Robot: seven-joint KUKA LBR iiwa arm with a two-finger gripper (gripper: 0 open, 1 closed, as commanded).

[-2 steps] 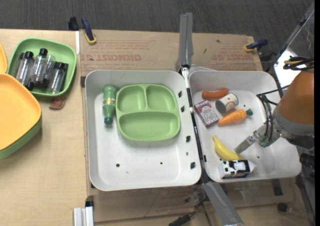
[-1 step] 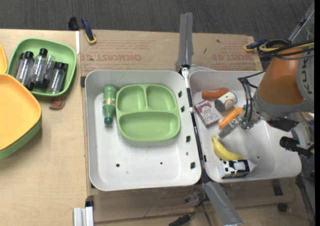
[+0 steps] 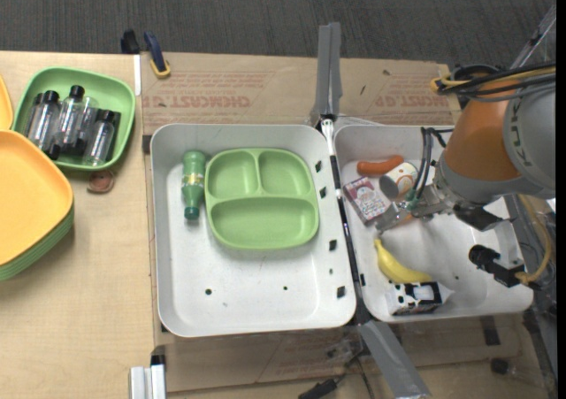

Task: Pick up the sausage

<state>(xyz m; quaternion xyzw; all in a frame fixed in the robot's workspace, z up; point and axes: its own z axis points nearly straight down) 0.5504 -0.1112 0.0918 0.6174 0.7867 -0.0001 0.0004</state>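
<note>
We see the sausage (image 3: pixel 378 164) lying near the top edge of the right bin (image 3: pixel 460 300), at about 11 o'clock from the middle of that bin. It is orange-red, lies almost flat across, and nothing grips it. Just at its 4 o'clock stands a small white cup (image 3: pixel 399 179) with a coloured print; the two are touching or nearly so. At 7 o'clock from the sausage lies a small pink and white packet (image 3: pixel 366 198), tilted.

The gripper (image 3: pixel 395 214) is below the cup, at about 5 o'clock from the sausage and apart from it. Its metal tip points to 8 o'clock, toward the packet. We cannot tell how wide it stands. The grey arm (image 3: pixel 522 136) with its orange band (image 3: pixel 478 145) comes in from 3 o'clock.

At 6 o'clock from the gripper lies a banana (image 3: pixel 398 266), and below it a black and white carton (image 3: pixel 416 297) near the bottom edge of the bin.

The left bin (image 3: pixel 177 291) holds a green divided plate (image 3: pixel 262 197), and a green bottle (image 3: pixel 193 183) lies at its 9 o'clock, just beside it. Farther at 9 o'clock, on the wooden table (image 3: pixel 80 318), we see a green tray (image 3: pixel 115 96) with small dark-capped bottles (image 3: pixel 72 126), and a stack of yellow plates (image 3: pixel 31 211).
</note>
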